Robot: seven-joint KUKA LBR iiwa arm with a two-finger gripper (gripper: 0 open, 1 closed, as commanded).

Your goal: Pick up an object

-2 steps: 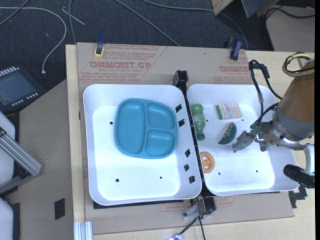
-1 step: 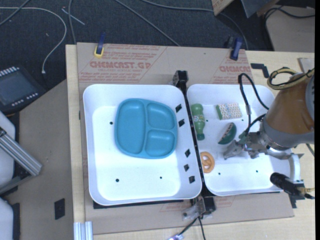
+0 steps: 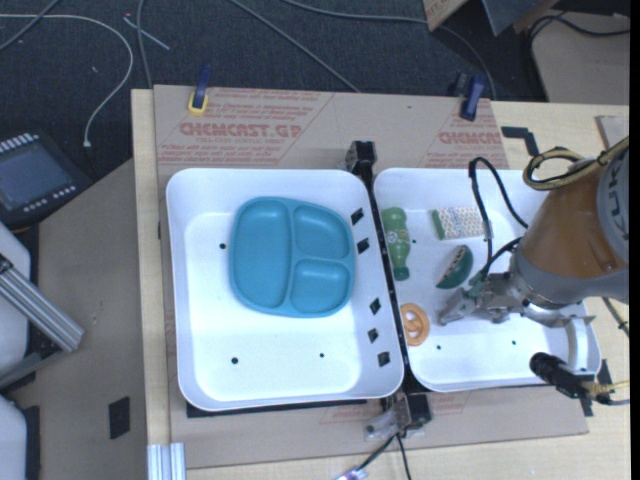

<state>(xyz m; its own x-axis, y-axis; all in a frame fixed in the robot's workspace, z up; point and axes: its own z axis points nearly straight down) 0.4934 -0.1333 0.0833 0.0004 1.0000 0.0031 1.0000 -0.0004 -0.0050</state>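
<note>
Gripper (image 3: 462,301) hangs low in the right bin (image 3: 470,368), fingers slightly parted on nothing, just beside the watermelon slice (image 3: 455,266); green bottle (image 3: 396,241) and pretzel (image 3: 414,322) lie nearby.

Glossy white plastic bins (image 3: 200,268) hold a smooth matt blue plastic tray (image 3: 292,256).

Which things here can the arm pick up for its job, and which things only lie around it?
For the job:
gripper
green bottle
watermelon slice
pretzel
speckled block
right bin

Lying about:
blue divided plate in the left bin
blue clamps
cables
</note>
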